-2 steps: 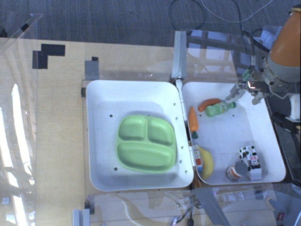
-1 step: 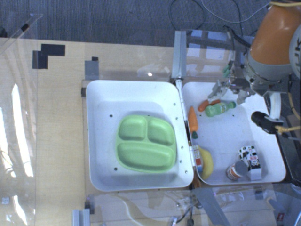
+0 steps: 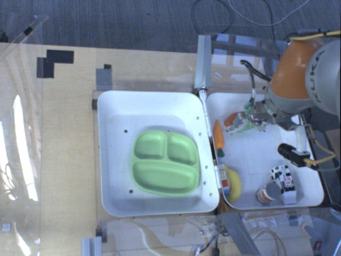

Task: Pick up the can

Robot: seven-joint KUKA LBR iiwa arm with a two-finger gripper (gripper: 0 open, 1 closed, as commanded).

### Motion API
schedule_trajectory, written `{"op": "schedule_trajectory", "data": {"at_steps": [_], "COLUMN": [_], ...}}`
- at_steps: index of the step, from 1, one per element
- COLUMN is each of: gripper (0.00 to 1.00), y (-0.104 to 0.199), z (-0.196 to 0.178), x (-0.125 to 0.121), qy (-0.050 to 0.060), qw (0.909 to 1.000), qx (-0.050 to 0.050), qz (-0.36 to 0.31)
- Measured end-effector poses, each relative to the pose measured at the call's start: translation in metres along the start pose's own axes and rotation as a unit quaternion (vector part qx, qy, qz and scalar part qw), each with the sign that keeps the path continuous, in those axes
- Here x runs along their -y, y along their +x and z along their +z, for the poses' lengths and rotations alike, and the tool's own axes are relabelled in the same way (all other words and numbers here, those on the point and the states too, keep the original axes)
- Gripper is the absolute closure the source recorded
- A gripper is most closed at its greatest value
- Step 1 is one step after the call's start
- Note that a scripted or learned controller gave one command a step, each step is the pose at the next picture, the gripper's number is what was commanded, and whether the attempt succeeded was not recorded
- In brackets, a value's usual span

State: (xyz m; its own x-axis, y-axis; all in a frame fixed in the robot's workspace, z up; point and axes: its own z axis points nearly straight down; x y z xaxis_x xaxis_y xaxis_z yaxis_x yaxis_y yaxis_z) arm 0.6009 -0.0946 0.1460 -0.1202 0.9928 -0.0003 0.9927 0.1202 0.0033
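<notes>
Right, nearest the camera, by the front wall of the right-hand shallow white bin [image 3: 319,199], I see the small metal can with a reddish label [image 3: 265,194]. A black-and-white cow-patterned carton [image 3: 282,177] touches it on the right. A yellow banana [image 3: 233,184] lies in the front left corner of that bin against the dividing edge, with a strip of bare floor between it and the can. Further back, an orange carrot [image 3: 218,135] runs along the same left wall, and the middle of this bin's floor is bare. In the left-hand white bin [image 3: 112,143], a green plastic plate with three compartments [image 3: 165,161] sits centrally with open floor all round it. Farthest back, the two-finger gripper [image 3: 245,121] hangs over the rear of the right bin, well apart from the can, with a small red-orange thing [image 3: 230,119] just beside it. I cannot tell how wide it is spread or whether it has hold of anything.
</notes>
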Motion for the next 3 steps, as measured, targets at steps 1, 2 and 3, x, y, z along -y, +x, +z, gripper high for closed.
{"op": "schedule_trajectory", "data": {"at_steps": [1, 2, 3], "gripper": [0.0, 0.0, 1.0], "y": [-0.061, -0.041, -0.04], "z": [0.058, -0.035, -0.046], "x": [-0.003, 0.061, 0.059], "qy": [-0.003, -0.002, -0.004], "qw": [0.9998, 0.9998, 0.9997], "qx": [0.002, 0.001, 0.001], "qz": [0.02, -0.022, -0.023]}}
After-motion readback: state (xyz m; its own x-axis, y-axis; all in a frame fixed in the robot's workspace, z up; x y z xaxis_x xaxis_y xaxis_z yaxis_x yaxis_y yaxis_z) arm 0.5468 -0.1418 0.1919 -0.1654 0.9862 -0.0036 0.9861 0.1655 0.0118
